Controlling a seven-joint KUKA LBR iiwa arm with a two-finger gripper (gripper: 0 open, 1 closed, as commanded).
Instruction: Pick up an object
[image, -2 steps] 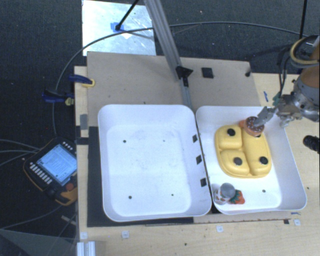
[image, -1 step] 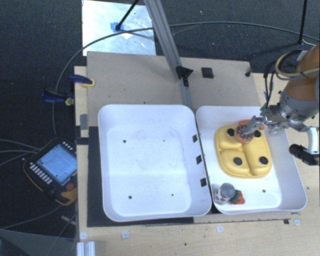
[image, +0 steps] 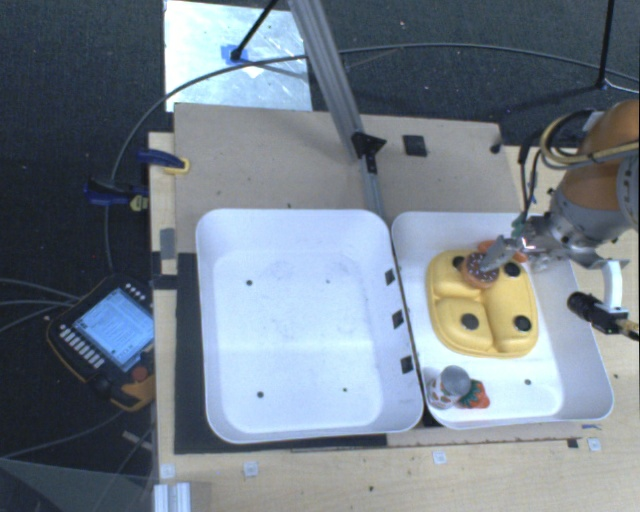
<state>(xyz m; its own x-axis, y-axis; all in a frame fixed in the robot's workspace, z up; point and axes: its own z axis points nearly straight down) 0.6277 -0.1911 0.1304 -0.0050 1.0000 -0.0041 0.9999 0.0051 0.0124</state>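
A yellow moulded toy (image: 484, 302) with black dots lies in the middle of the right bin (image: 580, 400). A small grey, white and orange toy (image: 457, 388) sits at that bin's near left corner. My gripper (image: 487, 262) reaches in from the right and hangs over the upper left part of the yellow toy, its tip touching or just above it. The tip looks reddish-brown and grey from here.
The left bin (image: 290, 320) lies beside the right one, joined by black clips (image: 397, 318). A slanted metal pole (image: 335, 85) crosses the back of the bench. A teach pendant (image: 105, 335) rests on the floor at left.
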